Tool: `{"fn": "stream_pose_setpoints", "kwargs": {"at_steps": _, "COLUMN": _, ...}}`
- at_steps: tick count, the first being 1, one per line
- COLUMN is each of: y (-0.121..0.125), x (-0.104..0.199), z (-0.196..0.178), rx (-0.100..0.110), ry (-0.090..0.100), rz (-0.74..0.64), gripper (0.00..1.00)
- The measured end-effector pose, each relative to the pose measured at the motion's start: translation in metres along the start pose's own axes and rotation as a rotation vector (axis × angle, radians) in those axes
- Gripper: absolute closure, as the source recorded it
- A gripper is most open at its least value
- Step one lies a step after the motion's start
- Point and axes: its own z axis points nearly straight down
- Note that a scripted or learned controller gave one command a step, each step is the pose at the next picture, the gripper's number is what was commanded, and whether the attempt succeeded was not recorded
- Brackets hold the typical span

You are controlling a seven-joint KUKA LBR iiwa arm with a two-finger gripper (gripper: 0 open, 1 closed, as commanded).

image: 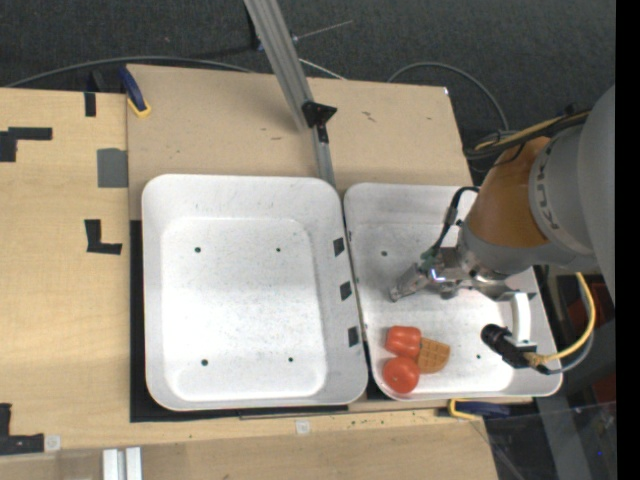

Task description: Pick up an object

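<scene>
Two red tomato-like pieces (402,358) and a tan waffle-like piece (433,354) lie together at the right bin's (400,208) near edge. The gripper (408,288) hangs just beyond them, apart; grip state cannot be told.

Pincer (408,287) low in rt bin (400,208), poss. empty; red pcs (403,358) near.
</scene>
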Motion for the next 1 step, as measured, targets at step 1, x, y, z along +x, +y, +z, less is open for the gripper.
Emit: {"fn": "stream_pose_setpoints", "kwargs": {"at_steps": 1, "y": 0.0001, "x": 0.0006, "z": -0.0108, "rx": 0.0, "ry": 0.001, "rz": -0.001, "gripper": 1.0}}
